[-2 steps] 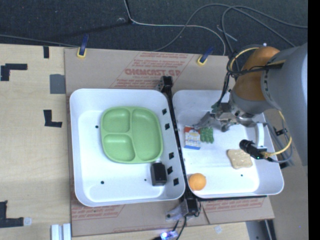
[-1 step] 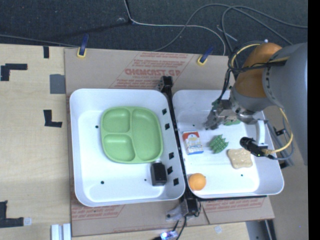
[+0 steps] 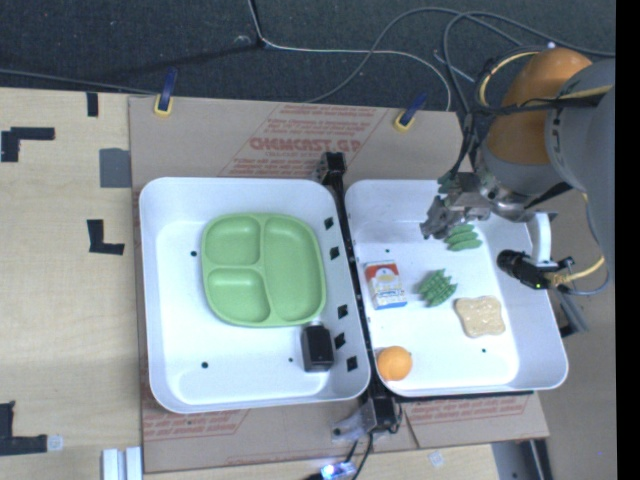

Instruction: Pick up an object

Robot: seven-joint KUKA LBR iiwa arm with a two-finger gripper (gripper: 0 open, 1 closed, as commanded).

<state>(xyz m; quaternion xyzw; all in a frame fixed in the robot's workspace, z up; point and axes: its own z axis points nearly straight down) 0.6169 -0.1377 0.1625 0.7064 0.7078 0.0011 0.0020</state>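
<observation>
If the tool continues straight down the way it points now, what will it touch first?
Probably the small green pea pod lying just beside the tool in the right bin; otherwise the bin's white floor. Depth is unclear from this slanted view.

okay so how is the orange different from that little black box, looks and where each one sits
The orange is round and bright orange; the black box is blocky and dark. The orange lies in the right bin, near its front left corner; the black box lies in the left bin, just below the green divided plate. Both are small, sit near the divider between the bins, and lie apart from the gripper.
</observation>
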